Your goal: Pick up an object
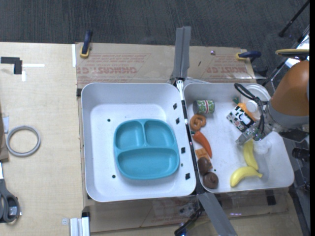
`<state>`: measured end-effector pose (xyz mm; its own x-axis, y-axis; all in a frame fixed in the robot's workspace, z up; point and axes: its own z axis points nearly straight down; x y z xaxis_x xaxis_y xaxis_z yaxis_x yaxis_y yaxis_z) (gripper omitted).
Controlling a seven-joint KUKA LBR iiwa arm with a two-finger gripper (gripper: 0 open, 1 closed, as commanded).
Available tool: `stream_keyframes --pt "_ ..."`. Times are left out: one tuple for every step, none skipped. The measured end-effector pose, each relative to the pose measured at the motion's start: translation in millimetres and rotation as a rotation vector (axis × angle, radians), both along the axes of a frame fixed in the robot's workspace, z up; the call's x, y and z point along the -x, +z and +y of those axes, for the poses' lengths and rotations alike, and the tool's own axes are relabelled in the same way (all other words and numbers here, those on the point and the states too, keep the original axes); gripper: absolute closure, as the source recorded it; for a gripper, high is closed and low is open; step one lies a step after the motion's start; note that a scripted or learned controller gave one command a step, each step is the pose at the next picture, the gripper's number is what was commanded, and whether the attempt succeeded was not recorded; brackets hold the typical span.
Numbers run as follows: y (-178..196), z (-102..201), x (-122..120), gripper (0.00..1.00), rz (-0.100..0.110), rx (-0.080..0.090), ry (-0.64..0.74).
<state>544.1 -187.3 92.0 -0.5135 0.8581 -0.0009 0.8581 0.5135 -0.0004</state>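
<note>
Lowest in the right bin point(288, 183), a yellow banana point(244, 174) is lying. Just above it, the gripper point(247, 136) is being held beside a second banana point(249, 154); its jaw state cannot be told.

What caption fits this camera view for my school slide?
Robot arm reaching over a white bin of toy food, with a blue divided plate in the neighbouring bin.

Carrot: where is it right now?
The carrot lies in the right bin, along its left wall, just below the pretzel and above the brown pieces.
</note>
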Motion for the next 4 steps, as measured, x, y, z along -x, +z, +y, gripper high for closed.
stream_keyframes --pt "9 0 -1 1.00 -0.002 0.000 -0.002" --pt "112 53 -7 1.00 0.000 0.001 -0.192" --pt "147 73 -58 1.00 0.000 0.002 -0.333" --pt "12 50 -27 1.00 0.002 0.000 -0.365"
